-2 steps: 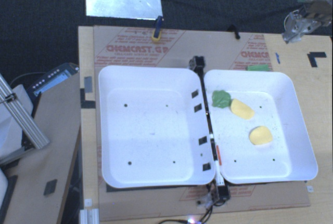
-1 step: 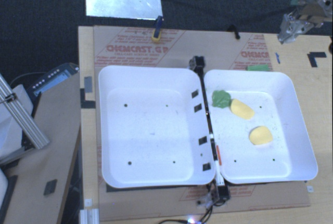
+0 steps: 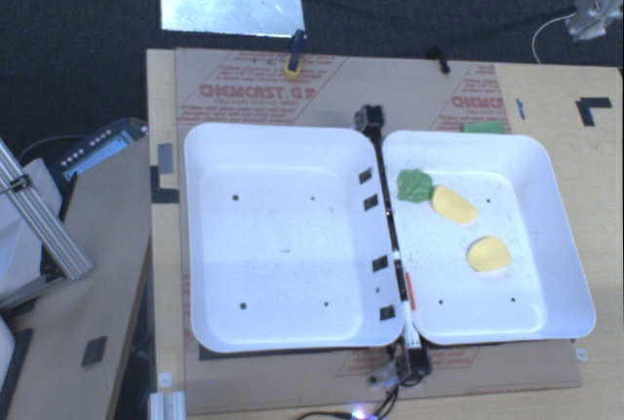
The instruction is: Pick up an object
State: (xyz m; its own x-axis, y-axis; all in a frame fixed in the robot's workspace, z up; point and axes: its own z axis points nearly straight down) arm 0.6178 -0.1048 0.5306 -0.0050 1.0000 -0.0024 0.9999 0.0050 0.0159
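Camera view: the right white bin (image 3: 556,213) near the tabletop's right edge holds a yellow rounded lump (image 3: 488,254) lying apart from the others, the easiest pick. The gripper (image 3: 596,7) hangs beyond the far-right corner; its opening I cannot tell. Descend centred, straddling the lump's short axis.

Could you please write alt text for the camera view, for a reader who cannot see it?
Two shallow white bins sit side by side on a bench: the right bin holds a green object and two yellow objects, with the green one touching the nearer yellow one.
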